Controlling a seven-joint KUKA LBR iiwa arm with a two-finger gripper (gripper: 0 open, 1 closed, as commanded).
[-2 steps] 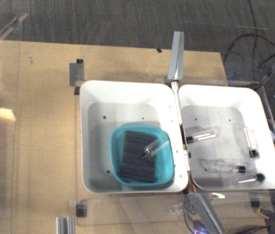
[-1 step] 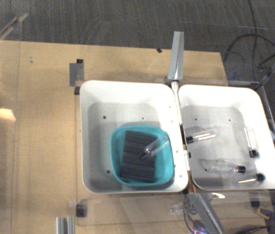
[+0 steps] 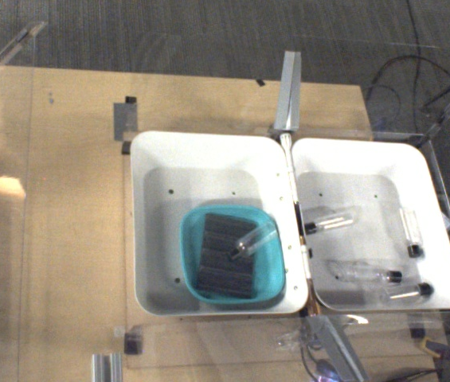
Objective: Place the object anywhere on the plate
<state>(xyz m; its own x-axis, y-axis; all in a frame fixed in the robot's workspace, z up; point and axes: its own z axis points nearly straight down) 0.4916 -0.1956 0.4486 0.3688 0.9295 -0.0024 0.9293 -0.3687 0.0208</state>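
A teal square plate (image 3: 195,286) sits in the front part of the left bin (image 3: 157,165). A dark ribbed block (image 3: 221,255) lies on it. A clear tube with a dark cap (image 3: 254,239) rests across the block's right side, on the plate. In the right bin (image 3: 368,159) lie several more clear tubes with dark caps: one (image 3: 330,222) near the left wall, one (image 3: 410,231) at the right, and two (image 3: 368,275) along the front.
A grey metal bar (image 3: 289,91) stands behind the seam between the two bins. Small grey brackets (image 3: 125,118) sit on the wooden bench at the left. Cables and clear fixtures lie at the front right.
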